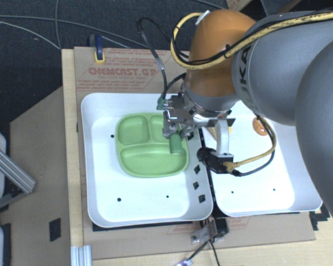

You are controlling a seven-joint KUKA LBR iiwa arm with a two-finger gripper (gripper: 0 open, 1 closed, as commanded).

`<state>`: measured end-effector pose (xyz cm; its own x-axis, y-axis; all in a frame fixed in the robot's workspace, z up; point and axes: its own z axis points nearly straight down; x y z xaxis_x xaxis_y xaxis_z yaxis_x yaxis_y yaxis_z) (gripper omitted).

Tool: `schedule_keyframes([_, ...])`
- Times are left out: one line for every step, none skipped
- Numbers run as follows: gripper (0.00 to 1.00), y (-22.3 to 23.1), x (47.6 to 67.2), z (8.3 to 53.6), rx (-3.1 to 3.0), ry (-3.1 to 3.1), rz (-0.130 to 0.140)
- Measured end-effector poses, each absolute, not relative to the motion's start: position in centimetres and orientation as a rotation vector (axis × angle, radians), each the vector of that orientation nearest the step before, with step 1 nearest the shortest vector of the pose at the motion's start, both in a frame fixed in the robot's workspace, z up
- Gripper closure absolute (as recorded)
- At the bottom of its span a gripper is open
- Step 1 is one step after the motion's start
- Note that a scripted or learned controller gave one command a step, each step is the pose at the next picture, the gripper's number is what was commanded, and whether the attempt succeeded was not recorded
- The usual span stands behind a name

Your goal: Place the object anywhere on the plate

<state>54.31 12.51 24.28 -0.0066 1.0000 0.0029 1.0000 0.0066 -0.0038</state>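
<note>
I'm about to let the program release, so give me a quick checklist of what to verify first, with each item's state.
1. Green object is at the hand, hanging below it: ok.
2. Object is over the green plate, at its right edge: ok.
3. Object actually touches the plate surface: cannot tell.
4. Plate sits flat inside the left bin: ok.
5. Object is well clear of the plate's rim so that it will not roll off: not ok, it is close to the right rim.
</note>
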Motion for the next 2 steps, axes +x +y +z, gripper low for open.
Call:
schedule_keyframes([1.00,18.05,52.78,23.19,-2.212,-2.225,0.004])
schedule_keyframes([0.00,17.77,52.88,23.25,-2.218,-2.220,0.003])
